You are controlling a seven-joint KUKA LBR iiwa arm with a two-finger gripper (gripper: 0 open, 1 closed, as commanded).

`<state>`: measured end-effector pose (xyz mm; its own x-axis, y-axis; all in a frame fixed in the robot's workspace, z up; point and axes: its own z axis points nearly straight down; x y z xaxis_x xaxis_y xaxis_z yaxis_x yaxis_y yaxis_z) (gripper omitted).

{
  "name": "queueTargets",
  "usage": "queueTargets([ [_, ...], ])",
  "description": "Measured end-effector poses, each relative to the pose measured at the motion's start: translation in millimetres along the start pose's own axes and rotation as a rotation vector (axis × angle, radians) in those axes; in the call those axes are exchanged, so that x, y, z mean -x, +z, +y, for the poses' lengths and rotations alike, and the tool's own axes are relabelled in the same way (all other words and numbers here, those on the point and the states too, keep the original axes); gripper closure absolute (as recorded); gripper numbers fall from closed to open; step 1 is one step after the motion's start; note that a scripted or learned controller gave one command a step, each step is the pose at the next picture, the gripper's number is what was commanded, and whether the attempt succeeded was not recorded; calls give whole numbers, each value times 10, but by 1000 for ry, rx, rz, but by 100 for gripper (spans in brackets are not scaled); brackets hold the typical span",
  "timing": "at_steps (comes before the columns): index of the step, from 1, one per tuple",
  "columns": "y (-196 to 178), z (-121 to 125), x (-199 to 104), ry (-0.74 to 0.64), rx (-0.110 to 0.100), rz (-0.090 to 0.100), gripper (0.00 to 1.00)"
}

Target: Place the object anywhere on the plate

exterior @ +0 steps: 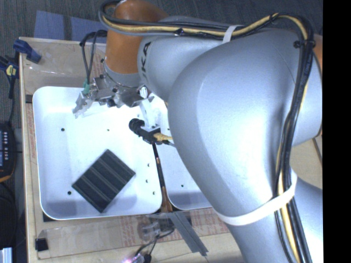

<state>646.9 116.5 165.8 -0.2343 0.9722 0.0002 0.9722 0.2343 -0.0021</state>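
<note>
- Two white bins sit side by side; the left bin [49, 147] serves as the landmark here, and the right bin [184, 193] is mostly hidden under the grey arm [236, 119].
- The dark ribbed plate [104, 179] lies flat in the left bin's lower part, in open reach from above.
- The gripper [82, 104] hangs over the left bin's upper part, well apart from the plate; whether it is open, closed or gripping, I cannot tell.
- No object is identifiable there, so the placing looks undone.
</note>
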Motion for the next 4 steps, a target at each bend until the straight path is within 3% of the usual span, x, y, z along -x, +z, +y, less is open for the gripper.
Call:
queueTargets([
  [1,-464,135,-177,-376,2,-1,100],
  [2,-359,-931,335,-508,-2,0,100],
  [3,758,98,-281,-557,-5,1,100],
  [4,745,-740,-285,-734,-2,1,100],
])
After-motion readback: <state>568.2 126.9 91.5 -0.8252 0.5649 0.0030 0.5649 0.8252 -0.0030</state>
